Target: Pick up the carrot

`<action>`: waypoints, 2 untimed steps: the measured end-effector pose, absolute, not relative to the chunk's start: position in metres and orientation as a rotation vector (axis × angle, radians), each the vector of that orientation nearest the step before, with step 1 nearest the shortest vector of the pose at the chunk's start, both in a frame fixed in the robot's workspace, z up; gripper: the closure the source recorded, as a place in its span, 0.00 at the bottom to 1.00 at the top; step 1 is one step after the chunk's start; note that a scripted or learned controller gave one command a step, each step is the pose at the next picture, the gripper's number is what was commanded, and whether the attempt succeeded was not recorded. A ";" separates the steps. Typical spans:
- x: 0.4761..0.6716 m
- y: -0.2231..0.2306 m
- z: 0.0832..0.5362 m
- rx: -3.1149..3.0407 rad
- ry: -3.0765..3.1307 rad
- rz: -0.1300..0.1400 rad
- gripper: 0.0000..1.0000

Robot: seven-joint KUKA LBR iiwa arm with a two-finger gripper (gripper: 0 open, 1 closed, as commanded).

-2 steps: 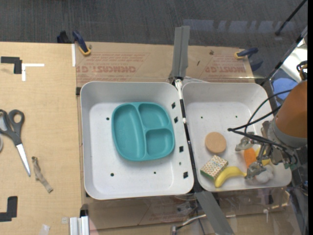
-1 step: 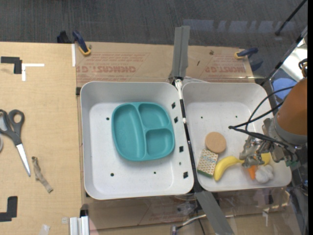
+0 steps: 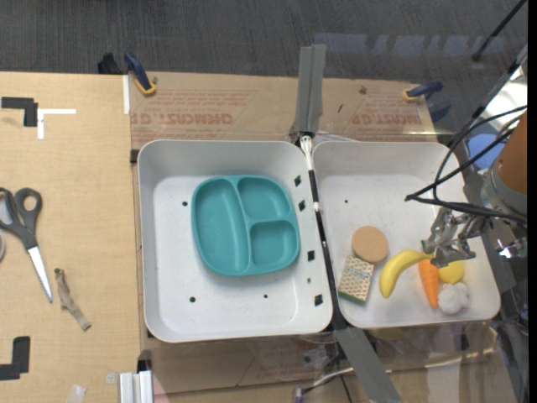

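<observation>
You've got one carrot point(image 3: 430, 282) to go after, sitting in the near right part of the right bin point(image 3: 394, 313), standing roughly near-to-far with its fat end toward the far side. It looks like a small toy, so my guess is light, stiff and a bit slick, tapering toward the near tip. I'd pinch it across the thicker far half, since the thin end will probably squirt out.

It's crowded there. One white lump point(image 3: 453, 299) sits just right of the tip, one small yellow piece point(image 3: 451, 273) is tight against the right side, and one banana point(image 3: 398, 270) curves in from the left, nearly touching the carrot's top. Further left you have one box point(image 3: 356, 279) and, a little farther back, one round cookie point(image 3: 370, 244).

The gripper point(image 3: 443, 240) hangs just over the far end of the carrot; its fingers look fairly narrow with nothing between them.

The left bin point(image 3: 159, 250) has one teal divided plate point(image 3: 247, 224). Out on the counter point(image 3: 75, 191) at far left, one pair of scissors point(image 3: 25, 233).
</observation>
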State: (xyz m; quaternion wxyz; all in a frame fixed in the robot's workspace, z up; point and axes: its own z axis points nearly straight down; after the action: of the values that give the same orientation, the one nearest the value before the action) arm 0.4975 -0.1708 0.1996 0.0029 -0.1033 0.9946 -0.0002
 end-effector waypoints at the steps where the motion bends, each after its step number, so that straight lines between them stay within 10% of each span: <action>1: 0.500 -0.179 0.306 -0.302 3.120 -0.002 1.00; 2: 0.573 -0.081 0.294 -0.250 3.126 0.001 1.00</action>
State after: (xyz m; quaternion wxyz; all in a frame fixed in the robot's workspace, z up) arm 0.5732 -0.0812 0.2935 0.0026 -0.0797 0.9968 0.0002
